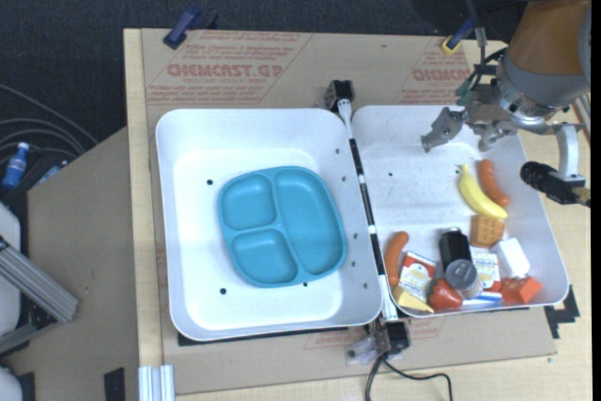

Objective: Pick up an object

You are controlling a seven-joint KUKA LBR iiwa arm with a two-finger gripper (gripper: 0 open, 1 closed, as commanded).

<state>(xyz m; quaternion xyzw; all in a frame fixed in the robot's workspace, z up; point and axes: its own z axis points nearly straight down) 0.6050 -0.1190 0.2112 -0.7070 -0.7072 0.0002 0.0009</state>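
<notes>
**Arm hangs over the right bin, nothing picked yet**

The gripper (pixel 467 132) sits above the far part of the right bin (pixel 404 192), its two fingers spread apart with nothing between them. One finger (pixel 438 132) points toward the left, the other (pixel 490 135) lies nearer the arm. Below it the bin floor is bare white.

The things to choose from lie toward the near right corner of that bin. A banana (pixel 476 192) is closest to the gripper, just on its near side, with a reddish sausage (pixel 494 182) touching it on the right. Nearer still sit a tan waffle-like block (pixel 486 229), a black bottle (pixel 454 248), a grey round can (pixel 460 274), a second sausage (pixel 395 254) at the left of the pile, and a tomato (pixel 446 296) among small packets. The left bin (pixel 188 202) holds a blue divided plate (pixel 280 225).

This looks like the approach step: the grasp has not begun. The next move would call for shifting toward the near side, centring over one item, probably the banana, lining the fingers across its narrow width, then lowering. The crowding of banana and sausage could spoil a clean grip.
</notes>
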